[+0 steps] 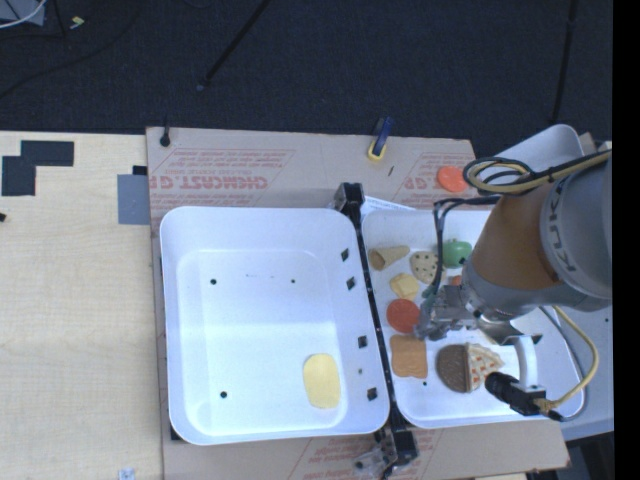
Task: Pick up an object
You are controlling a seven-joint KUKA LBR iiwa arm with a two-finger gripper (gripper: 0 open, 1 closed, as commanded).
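The right bin [455, 412] holds several small food toys: a tan croissant-like piece [388, 257], a spotted cookie [423, 265], a yellow block [404, 286], a green piece [457, 252], a red disc [402, 315], an orange-brown slab [408, 356], a dark brown round [455, 367] and a pizza slice [485, 361]. My gripper [437, 322] hangs low over the bin's middle, just right of the red disc and above the brown round. The wrist hides its fingers. A pale yellow oval [322, 380] lies in the left bin [200, 268] near the front right corner.
The grey arm with its orange band [520, 243] covers the right bin's right half. An orange object [452, 179] and a blue-yellow clip [379, 140] lie on the cardboard behind the bins. A black divider [365, 308] runs between the bins.
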